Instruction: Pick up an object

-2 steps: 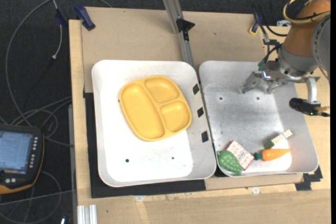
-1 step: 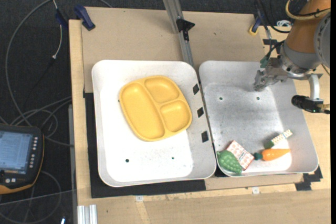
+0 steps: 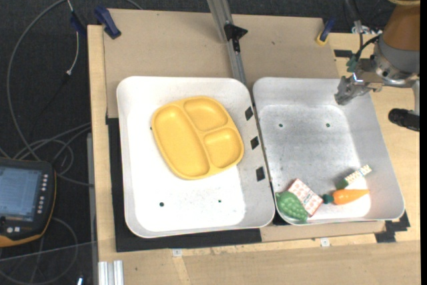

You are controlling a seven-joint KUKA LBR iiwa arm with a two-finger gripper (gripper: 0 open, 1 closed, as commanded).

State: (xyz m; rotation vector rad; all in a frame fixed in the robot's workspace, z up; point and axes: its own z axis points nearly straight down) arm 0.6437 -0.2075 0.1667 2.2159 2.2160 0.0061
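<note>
Gripper (image 3: pixel 347 91) sits at upper right rim of right bin (image 3: pixel 300 87) (finger state can't tell). Carrot (image 3: pixel 349 196) lies near bin's lower right edge w/ bare floor above it.

Claw (image 3: pixel 348 91) above right bin (image 3: pixel 300 130); yellow tray (image 3: pixel 195 136) in left bin (image 3: pixel 180 210).

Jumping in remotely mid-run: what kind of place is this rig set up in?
Most likely a robotics lab test bench, not a kitchen. Two white bins sit on a clamped board, toy food such as a carrot lies in the right one, and loose cables and a control pendant lie on the dark carpet.
</note>
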